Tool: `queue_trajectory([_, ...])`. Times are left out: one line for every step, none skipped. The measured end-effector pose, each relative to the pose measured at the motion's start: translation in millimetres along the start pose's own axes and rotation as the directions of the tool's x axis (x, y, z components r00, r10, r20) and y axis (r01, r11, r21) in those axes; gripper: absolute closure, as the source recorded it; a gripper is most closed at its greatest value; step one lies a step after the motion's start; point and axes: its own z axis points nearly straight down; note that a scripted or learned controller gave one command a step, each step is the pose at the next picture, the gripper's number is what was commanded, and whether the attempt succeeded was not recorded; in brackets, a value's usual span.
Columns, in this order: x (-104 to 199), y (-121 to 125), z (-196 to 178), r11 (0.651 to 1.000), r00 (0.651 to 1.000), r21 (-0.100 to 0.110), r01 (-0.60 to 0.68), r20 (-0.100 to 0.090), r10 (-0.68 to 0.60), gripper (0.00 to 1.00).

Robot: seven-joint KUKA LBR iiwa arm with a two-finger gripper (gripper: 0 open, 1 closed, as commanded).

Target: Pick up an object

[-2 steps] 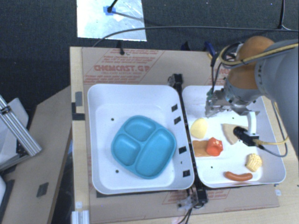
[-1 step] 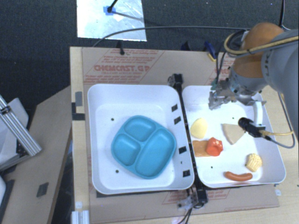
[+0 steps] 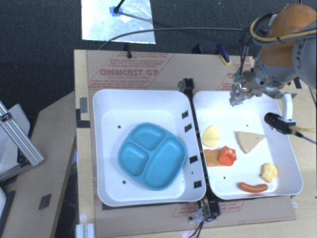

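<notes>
approach seems the step in hand, since the gripper (image 3: 241,96) hangs over the far edge of the right bin (image 3: 290,148) with nothing between its fingers, and whether those fingers are spread or pressed together i cannot tell at this size. the arm (image 3: 285,38) reaches in from the right, its orange band bulging above the wrist. the candidates for picking all lie in the right bin, nearer the camera than the gripper: a pale yellow rounded piece (image 3: 211,135) close to the divider between the bins, a tan flat slab (image 3: 212,157) just below it with a red pepper-like toy (image 3: 227,155) resting against or on its right edge, a beige wedge (image 3: 249,141) like a cheese slice toward the middle, a small corn cob (image 3: 269,172) near the right wall, and a sausage (image 3: 252,187) along the near edge. the left bin (image 3: 106,133) holds a blue sectioned plate (image 3: 151,155) and is well apart from the gripper. the wedge and the yellow piece look the nearest targets. i judge the next move calls for travelling toward the camera over one chosen item, squaring the fingers across its narrow side, then descending; the wedge lies flat and thin, so it may be hard to pinch, while the rounded yellow piece could roll away.
</notes>
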Motion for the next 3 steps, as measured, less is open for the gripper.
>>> queue_trajectory([-0.3, 2.1, -54.9, 1.000, 1.000, 0.000, 0.001, 0.000, -0.001, 1.00])
queue_trajectory([40.8, -16.8, -54.5, 1.000, 1.000, 0.007, 0.003, -0.002, -0.003, 1.00])
queue_trajectory([91.1, -41.5, -34.9, 1.000, 1.000, 0.011, 0.003, -0.002, -0.003, 1.00])
